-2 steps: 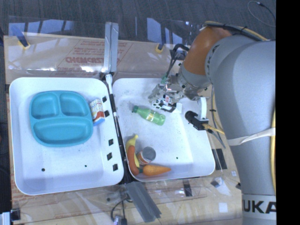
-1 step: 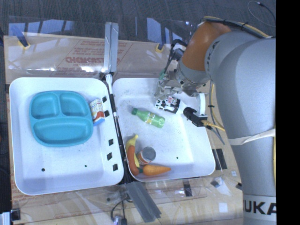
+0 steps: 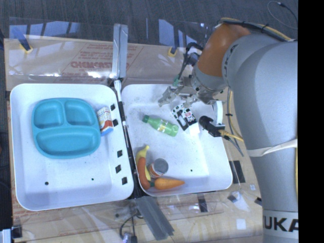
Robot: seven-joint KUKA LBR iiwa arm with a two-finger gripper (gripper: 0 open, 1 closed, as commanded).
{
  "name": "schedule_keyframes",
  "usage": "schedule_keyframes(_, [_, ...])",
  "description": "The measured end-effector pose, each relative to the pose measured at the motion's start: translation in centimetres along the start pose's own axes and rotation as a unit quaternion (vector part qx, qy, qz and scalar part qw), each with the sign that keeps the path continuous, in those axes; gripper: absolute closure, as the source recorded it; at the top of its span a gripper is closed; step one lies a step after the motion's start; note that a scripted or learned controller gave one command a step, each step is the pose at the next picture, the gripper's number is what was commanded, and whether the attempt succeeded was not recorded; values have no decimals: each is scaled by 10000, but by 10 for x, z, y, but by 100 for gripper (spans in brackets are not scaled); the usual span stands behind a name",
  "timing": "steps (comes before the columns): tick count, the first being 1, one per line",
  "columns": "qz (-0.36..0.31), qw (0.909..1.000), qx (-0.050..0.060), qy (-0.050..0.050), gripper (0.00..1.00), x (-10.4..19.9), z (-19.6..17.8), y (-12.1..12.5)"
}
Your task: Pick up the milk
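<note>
Carrot [image 3: 168,184]: one, lying along the near wall of the right bin [image 3: 215,173], its tip pointing right.
Banana [image 3: 141,162]: one, curving along the right bin's left wall, its near end touching the carrot.
Can [image 3: 160,166]: one small round grey tin, sitting just beside the banana and partly covering something reddish that is too hidden to name.
Green bottle [image 3: 161,125]: one, lying on its side in the middle of the right bin, cap pointing left.
Milk [image 3: 105,120]: one small carton, resting in the left bin [image 3: 66,186] against its right wall, touching the right edge of the plate and well apart from the gripper.
Blue divided plate [image 3: 66,127]: one, three compartments, sitting flat in the far half of the left bin.
Black-and-white patterned piece [image 3: 183,116]: lying just under the gripper; whether it is a loose item or part of the tool is hard to make out.
Gripper [image 3: 177,96]: hanging over the far part of the right bin, beyond the bottle; its state cannot be told from this angle, and nothing is showing as held.
Arm [image 3: 263,95]: reaching in from the right, its bulk covering the right bin's right rim and being cut off by the frame.
</note>
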State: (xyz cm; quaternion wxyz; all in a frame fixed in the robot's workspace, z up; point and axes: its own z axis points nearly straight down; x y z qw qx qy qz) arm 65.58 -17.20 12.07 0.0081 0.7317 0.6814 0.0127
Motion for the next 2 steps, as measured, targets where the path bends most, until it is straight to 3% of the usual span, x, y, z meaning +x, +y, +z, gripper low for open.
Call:
schedule_keyframes(1, [161,9998,143,-39,0,-11,-80,5])
schedule_keyframes(2, [41,10000,7,-75,0,-34,4,-34])
